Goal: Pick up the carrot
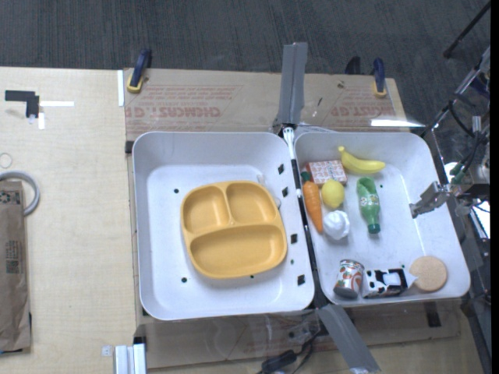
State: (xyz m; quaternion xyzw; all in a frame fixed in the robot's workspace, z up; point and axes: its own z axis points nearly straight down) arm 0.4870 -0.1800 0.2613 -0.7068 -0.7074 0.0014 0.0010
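Carrot [313,206] is lying lengthwise against the left wall of the right bin [444,216], just beside the lemon [333,193] and the white ball [337,225]; the gripper [426,202] is being kept near the far wall, well apart from it.

This is a robotics lab or test bench rather than a home; two shallow white bins [148,232] sit side by side on a sheet of printed cardboard [210,100] fixed to a pale wooden bench [62,209] with blue-and-yellow clamps [139,70]; toy food such as a plastic banana [360,161] lies in the right bin; grey metal bars [293,84] meet between the bins; dark carpet [195,14] lies beyond; cables and rig hardware [468,162] crowd the right side.
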